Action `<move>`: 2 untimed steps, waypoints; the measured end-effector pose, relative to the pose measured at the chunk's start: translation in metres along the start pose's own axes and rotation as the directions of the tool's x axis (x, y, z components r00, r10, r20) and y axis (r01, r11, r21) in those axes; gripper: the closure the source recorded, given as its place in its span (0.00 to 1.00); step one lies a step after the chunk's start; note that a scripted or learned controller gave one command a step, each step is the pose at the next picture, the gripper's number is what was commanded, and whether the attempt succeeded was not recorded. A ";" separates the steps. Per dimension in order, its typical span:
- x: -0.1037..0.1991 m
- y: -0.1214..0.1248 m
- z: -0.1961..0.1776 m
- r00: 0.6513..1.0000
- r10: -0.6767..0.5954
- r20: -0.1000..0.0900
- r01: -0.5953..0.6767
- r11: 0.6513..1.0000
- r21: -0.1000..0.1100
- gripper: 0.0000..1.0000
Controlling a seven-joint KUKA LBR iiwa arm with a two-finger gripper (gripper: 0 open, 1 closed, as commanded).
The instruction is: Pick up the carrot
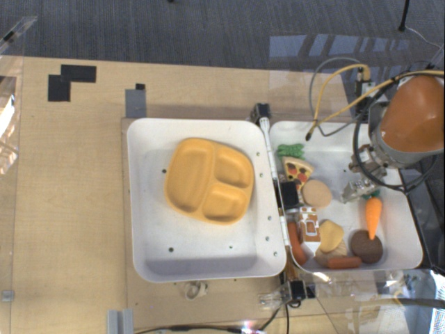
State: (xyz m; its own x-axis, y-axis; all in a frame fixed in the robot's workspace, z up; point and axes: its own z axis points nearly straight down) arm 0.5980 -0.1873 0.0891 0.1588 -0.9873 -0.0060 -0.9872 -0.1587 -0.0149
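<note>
The carrot (373,218), orange with a small green top, lies in the right bin (407,218) near its right wall, tip pointing toward the front. My gripper (356,188) hangs low over the same bin, just left of the carrot's green end and close to it. Nothing shows between gripper and carrot that tells of a hold. The arm's orange band (416,113) and grey wrist cover the bin's back right corner.
Around the carrot lie a brown round patty (366,245), a sausage (343,261), a yellow piece (331,235), a beige disc (318,193), a pizza slice (297,169) and a green vegetable (290,149). The left bin (149,249) holds a yellow divided plate (208,179). Cables loop above the right bin.
</note>
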 end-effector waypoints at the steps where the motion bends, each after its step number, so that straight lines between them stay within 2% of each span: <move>1: 0.000 0.001 0.001 1.000 -0.001 -0.001 0.001 1.000 -0.003 0.00; 2: -0.013 0.063 0.000 0.900 -0.435 -0.003 0.435 0.900 -0.005 0.00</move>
State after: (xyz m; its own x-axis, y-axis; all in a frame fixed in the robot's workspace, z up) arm 0.5333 -0.1843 0.0884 0.5726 -0.8199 0.0043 -0.8198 -0.5726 -0.0114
